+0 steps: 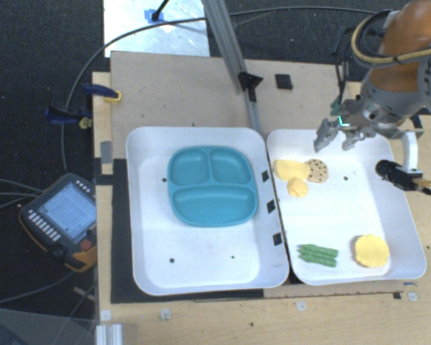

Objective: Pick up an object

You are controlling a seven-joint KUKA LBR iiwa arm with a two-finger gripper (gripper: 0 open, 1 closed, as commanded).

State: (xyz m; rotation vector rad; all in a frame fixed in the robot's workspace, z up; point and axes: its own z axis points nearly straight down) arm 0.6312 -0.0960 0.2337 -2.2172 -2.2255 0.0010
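Two shallow white bins are seen side by side on the bench. In the left bin (151, 264) a blue divided plate (212, 185) is set, its single long compartment toward the near edge and its two smaller ones toward the far edge.

The pickable pieces are gathered in the right bin (395, 214). A cluster lies near its far-left corner: a pale yellow food piece (290, 169), its long axis running roughly left to right; a round speckled cookie (317, 169) touching it on the right; and a smaller yellow lump (297, 187) just in front. What the two yellow pieces represent cannot be made out. Near the front edge a bunch of green beans (317, 254) is laid with its long axis running left to right and tilted slightly, the right end nearer the front. Beside it, apart to the right, a round yellow disc (371, 251) lies flat.

The gripper (339, 139) is positioned above the far part of the right bin, just beyond and to the right of the cookie. Its two fingers are seen spread apart, pointing down toward the bin, and nothing is caught between them. The upper arm is cut off by the frame's right side, with only the orange band (413, 24) and the grey wrist visible.

A teach pendant (61, 218) is seen left of the bench, partly cropped cables around it.
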